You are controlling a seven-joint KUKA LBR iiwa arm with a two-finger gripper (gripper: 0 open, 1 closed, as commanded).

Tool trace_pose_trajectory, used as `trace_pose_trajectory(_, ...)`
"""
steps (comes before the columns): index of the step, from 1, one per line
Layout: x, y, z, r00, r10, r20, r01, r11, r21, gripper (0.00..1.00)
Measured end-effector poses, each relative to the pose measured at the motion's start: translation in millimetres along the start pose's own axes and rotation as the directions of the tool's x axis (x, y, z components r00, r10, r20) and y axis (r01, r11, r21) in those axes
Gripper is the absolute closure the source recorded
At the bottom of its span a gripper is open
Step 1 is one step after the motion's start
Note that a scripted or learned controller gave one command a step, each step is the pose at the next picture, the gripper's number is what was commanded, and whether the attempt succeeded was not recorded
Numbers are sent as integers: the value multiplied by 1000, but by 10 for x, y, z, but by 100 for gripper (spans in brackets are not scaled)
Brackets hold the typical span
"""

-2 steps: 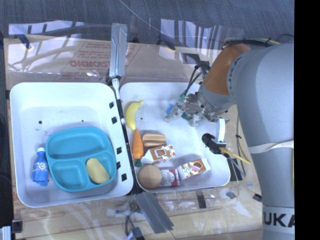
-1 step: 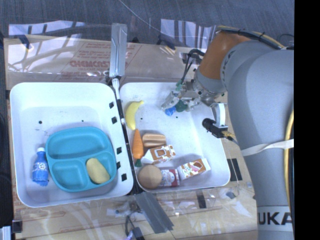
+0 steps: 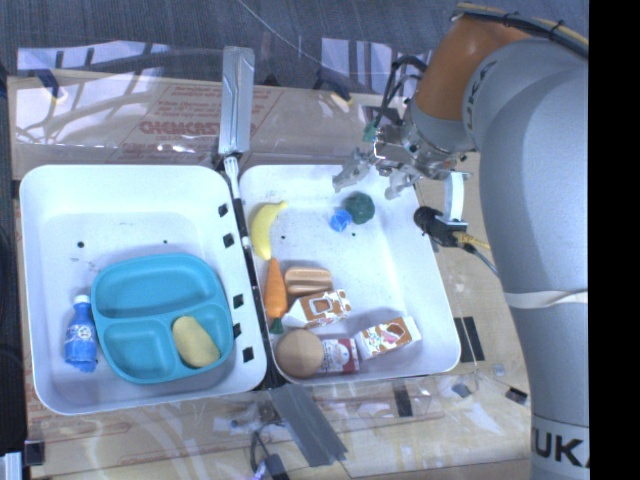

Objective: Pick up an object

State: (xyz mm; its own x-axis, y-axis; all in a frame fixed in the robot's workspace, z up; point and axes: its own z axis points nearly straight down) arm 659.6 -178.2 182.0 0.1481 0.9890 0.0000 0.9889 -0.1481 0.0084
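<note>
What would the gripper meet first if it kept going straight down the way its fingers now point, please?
Probably the bare floor of the right bin near its far wall. The gripper hangs there, with the dark green ball just beside its line, so a touch is possible; depth is unclear.

Bare floor at right bin [image 3: 425, 298] right side, food clustered lower left

Dark grey carpet floor [image 3: 120, 3]; wooden bench [image 3: 180, 118], clear plastic sheeting.

bins [image 3: 60, 203] white | tray [image 3: 150, 313] light blue | banana [image 3: 263, 228] yellow | carrot [image 3: 276, 288] orange | bottle [image 3: 82, 336] blue, white cap | ball [image 3: 360, 208] dark green
</note>
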Motion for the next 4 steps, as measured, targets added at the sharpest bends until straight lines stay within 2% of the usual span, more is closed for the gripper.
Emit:
trace_pose_trajectory(1, -134, -21, 911, 997, -75, 0, 75, 997, 12, 0)
trace_pose_trajectory(2, -110, -4, 788, 997, -83, 0, 83, 996, 10, 100)
trace_pose_trajectory(3, -105, -6, 792, 996, -84, -1, 84, 996, 11, 0)
trace_pose_trajectory(4, -185, -393, 907, 992, -125, -2, 125, 992, 13, 0)
